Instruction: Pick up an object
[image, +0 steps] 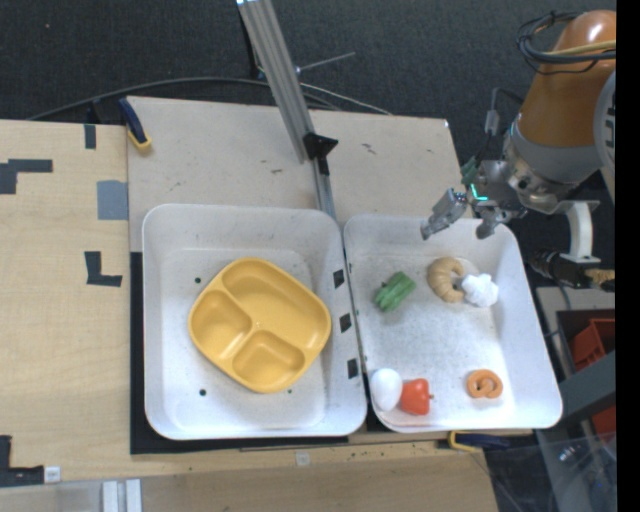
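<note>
My gripper (462, 221) hangs over the far edge of the right bin (520, 330), its two fingers spread open with nothing between them. Just below it lie a tan bagel-like ring (445, 275) and a small white piece (481, 290) touching it. A green pepper-like item (394, 291) rests left of those. At the bin's near edge sit a white egg shape (385, 386) beside a red pepper (415, 396), and an orange ring (484, 384) to their right.
The left bin (165, 300) holds a yellow divided plate (260, 324). A grey metal pole (290, 90) slants down from the top to the bins' shared wall. A yellow-and-blue clamp (136, 126) lies on the bench at the far left.
</note>
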